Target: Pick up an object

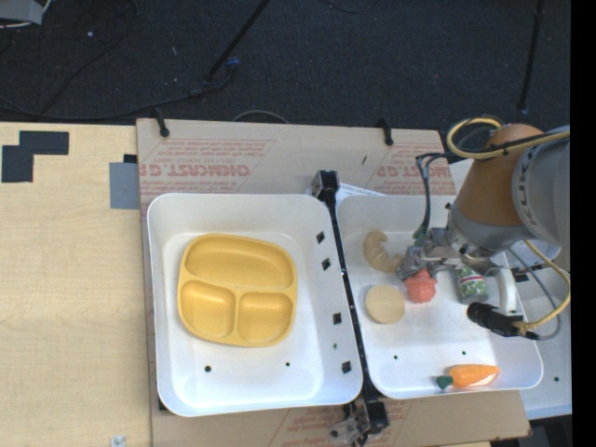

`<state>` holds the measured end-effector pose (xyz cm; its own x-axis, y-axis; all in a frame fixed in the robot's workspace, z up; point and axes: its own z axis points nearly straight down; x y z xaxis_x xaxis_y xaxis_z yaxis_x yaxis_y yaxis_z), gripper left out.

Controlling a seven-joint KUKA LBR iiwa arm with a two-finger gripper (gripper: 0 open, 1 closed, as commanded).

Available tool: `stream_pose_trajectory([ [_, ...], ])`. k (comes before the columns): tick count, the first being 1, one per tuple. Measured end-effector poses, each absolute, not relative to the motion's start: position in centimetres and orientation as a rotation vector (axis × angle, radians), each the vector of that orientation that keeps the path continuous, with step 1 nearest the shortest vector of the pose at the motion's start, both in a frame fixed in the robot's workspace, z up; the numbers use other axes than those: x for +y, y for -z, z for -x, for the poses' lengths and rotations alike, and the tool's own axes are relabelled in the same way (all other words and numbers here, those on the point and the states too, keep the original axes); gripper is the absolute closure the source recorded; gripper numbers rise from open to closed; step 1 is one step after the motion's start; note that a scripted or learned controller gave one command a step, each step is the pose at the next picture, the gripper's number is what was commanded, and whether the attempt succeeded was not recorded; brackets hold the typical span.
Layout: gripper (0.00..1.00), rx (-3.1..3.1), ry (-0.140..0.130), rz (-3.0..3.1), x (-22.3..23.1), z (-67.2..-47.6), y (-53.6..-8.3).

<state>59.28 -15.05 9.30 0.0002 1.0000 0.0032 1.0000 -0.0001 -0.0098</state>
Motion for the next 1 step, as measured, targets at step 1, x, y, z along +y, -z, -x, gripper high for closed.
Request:
stream_pose_trajectory([
  [1,1.00,-2.221,-0.003,2.216,-14.28,-58.75,-13.92],
])
